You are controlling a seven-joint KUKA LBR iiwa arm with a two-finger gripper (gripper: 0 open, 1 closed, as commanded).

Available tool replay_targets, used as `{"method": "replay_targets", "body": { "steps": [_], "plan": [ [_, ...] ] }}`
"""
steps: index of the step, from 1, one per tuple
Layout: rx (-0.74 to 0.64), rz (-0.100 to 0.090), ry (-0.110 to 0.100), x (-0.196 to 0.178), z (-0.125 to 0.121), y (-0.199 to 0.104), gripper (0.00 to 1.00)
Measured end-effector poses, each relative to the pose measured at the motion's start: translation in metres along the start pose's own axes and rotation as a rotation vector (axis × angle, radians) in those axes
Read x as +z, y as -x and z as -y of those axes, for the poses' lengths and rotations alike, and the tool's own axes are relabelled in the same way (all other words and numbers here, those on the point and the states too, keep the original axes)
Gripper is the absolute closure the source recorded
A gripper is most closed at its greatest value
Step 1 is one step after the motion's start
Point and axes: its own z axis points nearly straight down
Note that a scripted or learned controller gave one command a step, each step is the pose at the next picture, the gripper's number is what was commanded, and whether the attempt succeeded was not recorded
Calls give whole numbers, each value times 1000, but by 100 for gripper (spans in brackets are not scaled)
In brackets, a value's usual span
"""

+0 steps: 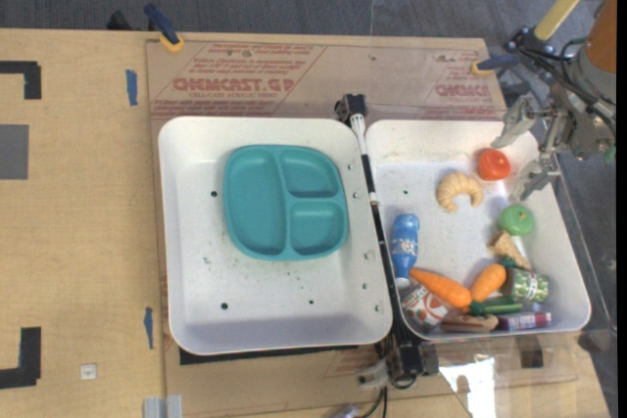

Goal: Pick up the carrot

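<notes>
Carrot (440,288) lies near the front of the right bin (578,281), beside a blue bottle (403,244) and a croissant (458,190), while the gripper (530,154) hangs over the bin's far right side with its fingers spread open, holding nothing.

The arm (600,64) ran off the frame's right edge, its upper links cut away. In the right bin's (573,250) near corner, a carrot (442,288) lay across a printed packet (427,308), whose label was too small to read, and partly overlapped marker pens (500,313).
</notes>
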Motion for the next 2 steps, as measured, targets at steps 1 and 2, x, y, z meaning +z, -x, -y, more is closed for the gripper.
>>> {"method": "replay_targets", "body": {
  "steps": [1,2],
  "plan": [
    [54,9,-3,154,3,-14,0],
    [-115,8,-2,164,-18,-60,0]
  ]
}}
